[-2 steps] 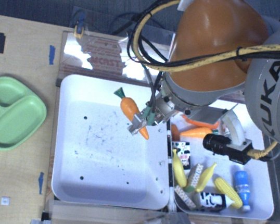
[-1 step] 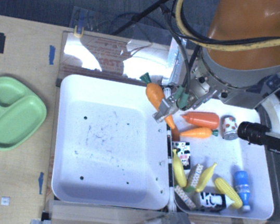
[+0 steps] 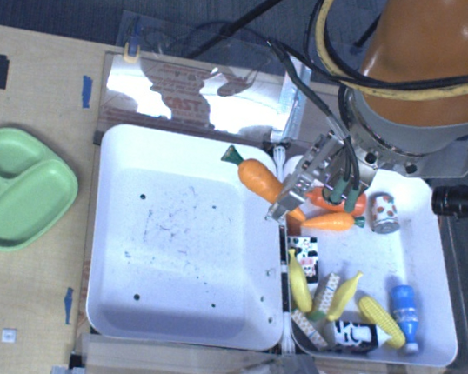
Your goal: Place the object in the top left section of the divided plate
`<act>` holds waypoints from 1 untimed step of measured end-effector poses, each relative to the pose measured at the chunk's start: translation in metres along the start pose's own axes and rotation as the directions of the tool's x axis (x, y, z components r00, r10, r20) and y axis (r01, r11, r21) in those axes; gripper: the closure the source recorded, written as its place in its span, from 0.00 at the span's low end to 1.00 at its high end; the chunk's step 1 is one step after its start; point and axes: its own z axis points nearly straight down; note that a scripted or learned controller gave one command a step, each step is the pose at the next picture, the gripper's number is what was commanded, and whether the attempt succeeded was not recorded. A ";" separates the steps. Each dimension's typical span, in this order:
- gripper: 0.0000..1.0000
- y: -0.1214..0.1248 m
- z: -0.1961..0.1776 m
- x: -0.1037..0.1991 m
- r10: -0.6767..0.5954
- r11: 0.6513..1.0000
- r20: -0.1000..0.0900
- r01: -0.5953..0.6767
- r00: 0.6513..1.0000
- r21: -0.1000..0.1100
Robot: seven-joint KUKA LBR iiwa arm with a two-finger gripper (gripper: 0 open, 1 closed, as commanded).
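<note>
Up by the wall between the bins, the gripper [image 3: 303,193] touches a toy carrot [image 3: 263,180]; I cannot tell its grip. Far left sits the green divided plate [image 3: 10,188]

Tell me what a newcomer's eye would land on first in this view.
The big orange-banded arm fills the top right, its gripper hanging over the seam between the two bins beside a carrot at the left bin's far edge. Next comes the toy clutter in the right bin, then the green plate alone at far left.
</note>
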 end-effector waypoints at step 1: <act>1.00 -0.110 0.000 -0.061 0.085 0.996 0.001 -0.085 0.996 -0.001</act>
